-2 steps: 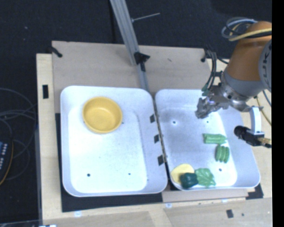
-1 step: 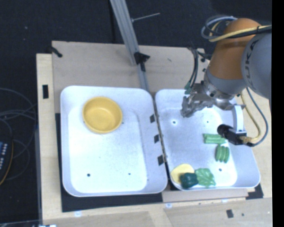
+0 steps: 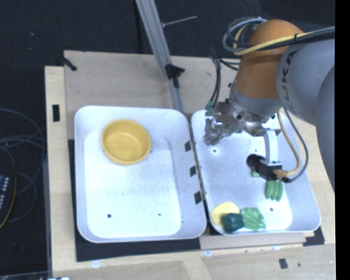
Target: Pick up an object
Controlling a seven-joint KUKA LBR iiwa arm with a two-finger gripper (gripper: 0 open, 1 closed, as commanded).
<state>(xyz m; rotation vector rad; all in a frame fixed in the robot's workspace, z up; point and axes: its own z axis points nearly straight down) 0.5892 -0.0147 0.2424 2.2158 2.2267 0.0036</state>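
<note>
We see the KUKA arm's gripper point(image 3: 214, 130) hanging over the upper left part of the right bin point(image 3: 239, 174), w/ nothing visible between its fingers; whether they're spread or pressed together we can't tell. Objects lie well apart from it, toward the near edge: a yellow piece point(image 3: 221, 209), dark green block point(image 3: 233, 221) and light green piece point(image 3: 254, 217) clustered together, plus a green item point(image 3: 273, 189) further right. A yellow bowl point(image 3: 126, 141) sits in the left bin point(image 3: 134, 203).

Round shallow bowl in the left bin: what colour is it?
Yellow; the round shallow bowl shows plainly in the camera view.
</note>
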